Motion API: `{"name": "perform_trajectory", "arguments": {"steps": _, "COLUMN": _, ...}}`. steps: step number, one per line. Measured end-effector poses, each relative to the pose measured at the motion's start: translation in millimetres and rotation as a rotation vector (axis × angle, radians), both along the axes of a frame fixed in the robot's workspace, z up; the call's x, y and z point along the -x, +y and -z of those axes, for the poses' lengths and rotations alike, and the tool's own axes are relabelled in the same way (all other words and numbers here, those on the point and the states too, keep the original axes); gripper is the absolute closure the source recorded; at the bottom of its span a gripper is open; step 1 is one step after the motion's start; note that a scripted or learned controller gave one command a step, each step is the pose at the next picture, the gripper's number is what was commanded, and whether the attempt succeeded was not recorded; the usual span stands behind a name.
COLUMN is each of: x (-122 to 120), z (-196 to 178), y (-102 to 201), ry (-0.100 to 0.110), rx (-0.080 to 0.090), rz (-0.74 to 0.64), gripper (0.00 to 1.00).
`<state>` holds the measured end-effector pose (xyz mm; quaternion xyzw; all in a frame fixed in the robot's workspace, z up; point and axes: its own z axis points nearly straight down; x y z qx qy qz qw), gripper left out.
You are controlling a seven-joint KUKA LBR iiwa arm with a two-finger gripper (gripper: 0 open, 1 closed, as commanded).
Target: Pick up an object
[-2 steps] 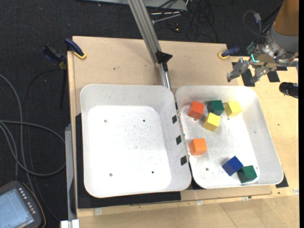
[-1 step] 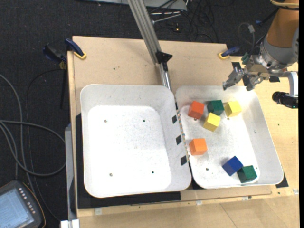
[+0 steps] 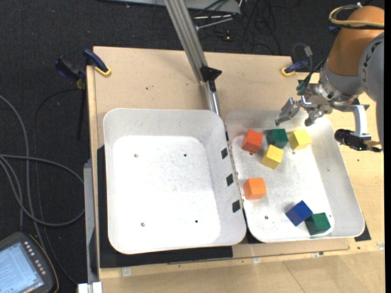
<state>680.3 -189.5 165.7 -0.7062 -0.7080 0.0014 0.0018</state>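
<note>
The metal two-finger claw (image 3: pixel 299 110) hangs with its fingers spread wide and nothing between them, over the far edge of the right shallow white plastic bin (image 3: pixel 342 182). Just below it sit a dark green cube (image 3: pixel 277 137) and a yellow cube (image 3: pixel 299 139), with another yellow cube (image 3: pixel 273 156) and an orange cube (image 3: pixel 252 141) to the lower left. Farther down lie a second orange cube (image 3: pixel 255 188), a blue cube (image 3: pixel 299 213) and a green cube (image 3: pixel 318 223) touching it.
</note>
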Motion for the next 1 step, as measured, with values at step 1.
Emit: {"name": "perform_trajectory", "arguments": {"steps": 1, "x": -0.7, "z": 40.7, "y": 2.9, "ry": -0.018, "rx": 0.005, "rz": 0.0, "gripper": 0.0}}
